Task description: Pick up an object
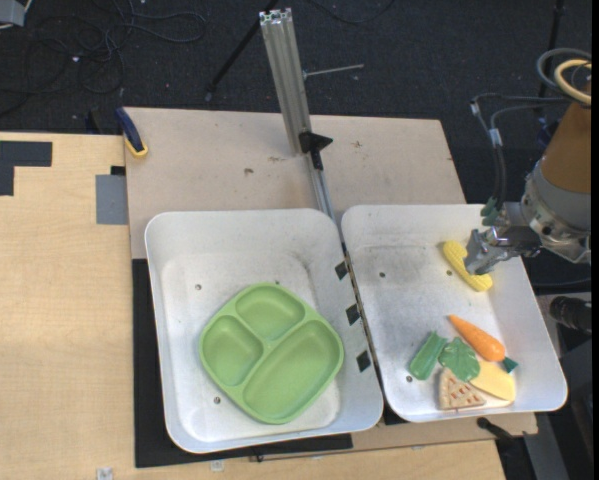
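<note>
the gripper is seen beside a yellow toy in the right bin; whether its fingers are apart cannot be told.

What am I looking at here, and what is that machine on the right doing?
This is one camera fixed above a bench, looking down at a slant. The grey and orange thing on the right is a robot arm; its gripper is the part meant to pick things up. Two shallow white bins sit side by side. The left bin holds a green divided plate. The right bin holds toy food: a yellow banana, an orange carrot, a green piece and a waffle-like wedge. The gripper is right at the banana, but I cannot tell whether it grips it.
</note>
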Motion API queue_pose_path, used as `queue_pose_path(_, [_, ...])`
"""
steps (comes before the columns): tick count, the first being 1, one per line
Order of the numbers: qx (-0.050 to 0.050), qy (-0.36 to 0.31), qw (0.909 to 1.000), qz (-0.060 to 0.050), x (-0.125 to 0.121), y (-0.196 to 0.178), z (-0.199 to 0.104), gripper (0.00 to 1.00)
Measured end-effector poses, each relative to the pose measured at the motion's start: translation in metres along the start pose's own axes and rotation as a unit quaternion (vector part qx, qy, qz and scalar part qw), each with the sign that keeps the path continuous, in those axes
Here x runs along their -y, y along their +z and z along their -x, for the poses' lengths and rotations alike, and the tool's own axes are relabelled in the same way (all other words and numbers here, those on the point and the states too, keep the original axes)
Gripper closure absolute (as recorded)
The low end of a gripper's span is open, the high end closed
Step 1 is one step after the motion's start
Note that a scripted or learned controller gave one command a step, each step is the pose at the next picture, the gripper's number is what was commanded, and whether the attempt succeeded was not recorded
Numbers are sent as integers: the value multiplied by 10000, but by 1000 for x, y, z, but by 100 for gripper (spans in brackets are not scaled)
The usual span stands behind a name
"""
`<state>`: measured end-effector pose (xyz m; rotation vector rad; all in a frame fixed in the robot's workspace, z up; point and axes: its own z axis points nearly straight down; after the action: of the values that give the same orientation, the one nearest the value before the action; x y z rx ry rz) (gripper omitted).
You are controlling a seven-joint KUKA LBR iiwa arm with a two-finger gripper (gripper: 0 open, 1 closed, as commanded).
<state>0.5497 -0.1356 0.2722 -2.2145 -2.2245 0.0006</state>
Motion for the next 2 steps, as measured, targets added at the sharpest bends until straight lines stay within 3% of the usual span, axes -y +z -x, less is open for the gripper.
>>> queue_pose_path(2, [-3, -3, 10000, -14, 11, 29, -120, 100])
